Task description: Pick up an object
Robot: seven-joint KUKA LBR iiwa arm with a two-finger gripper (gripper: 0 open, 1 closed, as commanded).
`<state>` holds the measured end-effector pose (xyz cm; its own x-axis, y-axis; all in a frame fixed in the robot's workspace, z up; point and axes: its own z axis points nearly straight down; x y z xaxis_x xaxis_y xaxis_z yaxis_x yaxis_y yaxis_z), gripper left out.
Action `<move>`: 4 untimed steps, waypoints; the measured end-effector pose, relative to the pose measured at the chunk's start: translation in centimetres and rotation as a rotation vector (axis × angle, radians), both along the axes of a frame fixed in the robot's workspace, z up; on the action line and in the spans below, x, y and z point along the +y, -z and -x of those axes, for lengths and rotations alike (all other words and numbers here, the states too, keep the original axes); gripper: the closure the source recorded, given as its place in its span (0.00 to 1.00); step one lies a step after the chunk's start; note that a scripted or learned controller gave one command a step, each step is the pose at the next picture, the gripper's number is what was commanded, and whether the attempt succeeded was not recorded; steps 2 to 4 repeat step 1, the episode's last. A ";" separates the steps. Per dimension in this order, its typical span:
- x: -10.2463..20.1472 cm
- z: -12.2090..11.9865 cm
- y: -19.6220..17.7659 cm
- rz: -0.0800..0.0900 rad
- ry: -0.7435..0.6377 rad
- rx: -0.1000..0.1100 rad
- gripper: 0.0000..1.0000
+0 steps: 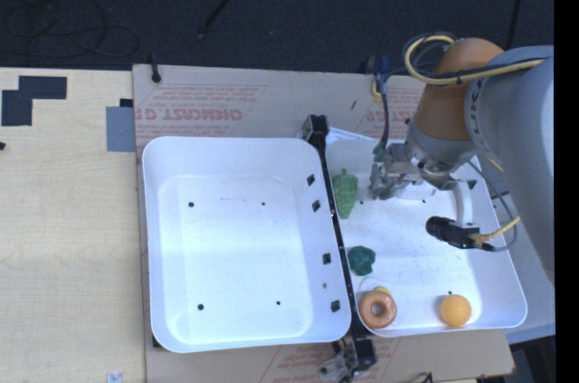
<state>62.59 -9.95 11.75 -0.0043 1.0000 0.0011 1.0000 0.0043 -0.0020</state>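
You see two shallow white bins side by side on a sheet of brown cardboard (235, 105) printed with red lettering. The left bin (154, 191) shows small dark dots on its floor. A black divider strip (327, 218) runs between it and the right bin (511, 300). The pale wooden counter (63, 236) carries dark rectangular patches (36, 96). Cables (54, 19) trail across the dark floor behind.
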 end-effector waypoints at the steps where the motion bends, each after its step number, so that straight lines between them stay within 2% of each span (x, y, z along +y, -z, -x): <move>1: -0.2 0.2 -1.3 0.001 0.001 0.002 1.00; 4: -0.2 0.2 -1.3 0.001 0.001 0.002 1.00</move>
